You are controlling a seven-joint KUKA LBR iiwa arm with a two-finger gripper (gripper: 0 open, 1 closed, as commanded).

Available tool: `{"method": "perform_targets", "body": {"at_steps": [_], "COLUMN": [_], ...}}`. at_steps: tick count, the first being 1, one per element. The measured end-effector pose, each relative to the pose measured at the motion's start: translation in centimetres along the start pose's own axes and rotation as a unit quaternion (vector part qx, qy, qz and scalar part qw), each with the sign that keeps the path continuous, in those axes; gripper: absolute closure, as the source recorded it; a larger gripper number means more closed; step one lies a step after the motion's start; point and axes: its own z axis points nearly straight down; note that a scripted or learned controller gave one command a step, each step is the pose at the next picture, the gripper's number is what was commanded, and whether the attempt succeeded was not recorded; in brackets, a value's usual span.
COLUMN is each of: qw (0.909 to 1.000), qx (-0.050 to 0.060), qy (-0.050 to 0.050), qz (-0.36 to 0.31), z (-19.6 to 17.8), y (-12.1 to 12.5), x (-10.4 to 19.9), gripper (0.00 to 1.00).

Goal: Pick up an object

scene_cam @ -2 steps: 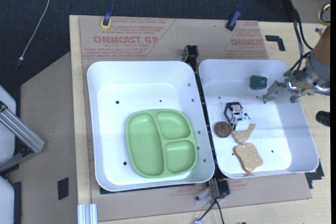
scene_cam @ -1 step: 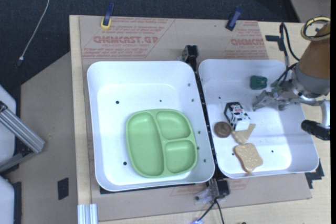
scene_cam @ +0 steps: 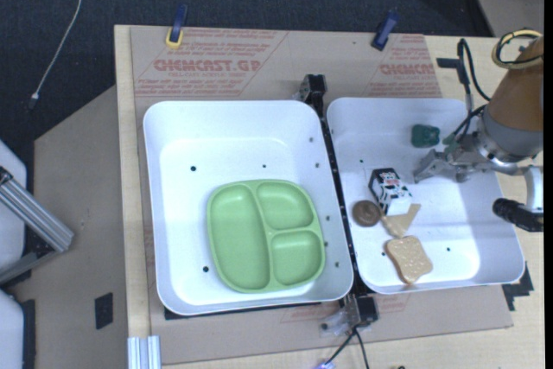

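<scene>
Two shallow white bins sat side by side on the tabletop [scene_cam: 259, 56], which was covered with brown printed cardboard; the left bin [scene_cam: 173, 134] held a green divided plate [scene_cam: 263, 235] with three compartments, lying flat toward the near side; the right bin [scene_cam: 467, 264] held a scatter of small things; a dark green piece [scene_cam: 424, 135] lay toward the far side, just beside the arm's metal parts; a small black and white box [scene_cam: 386, 185] stood near the bin's middle, left of centre; a round brown disc [scene_cam: 366, 213] lay close beside it on the near-left; a pale tan wedge [scene_cam: 400, 224] touched or nearly touched the disc's right edge; a slice of toast [scene_cam: 409, 259] lay nearest the camera, just below the wedge; the arm [scene_cam: 518, 104] reached in from the right, its orange band above a grey wrist, over the far-right part of the right bin; the hand [scene_cam: 436, 164] pointed left toward the bin's middle, low over the white floor between the green piece and the box; whether it was spread or pressed together could not be told from this angle; nothing showed between its tips; a blue clamp [scene_cam: 384, 30] and a yellow and blue clamp [scene_cam: 176, 28] gripped the cardboard's far edge.
</scene>
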Motion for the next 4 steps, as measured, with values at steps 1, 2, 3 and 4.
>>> {"method": "perform_targets", "body": {"at_steps": [1, 2, 3, 4], "qw": [1.0, 1.0, 1.0, 1.0], "qx": [-0.002, -0.002, -0.004, -0.005], "qy": [-0.001, -0.003, -0.004, -0.004], "qz": [0.0, 0.0, 0.001, 0.0], "z": [-1.1, -5.4, -10.3, -15.7], "y": [0.1, -0.3, -1.0, -0.9], "x": [-0.1, 0.4, -0.1, -0.1], "gripper": [1.0, 1.0, 1.0, 1.0]}}
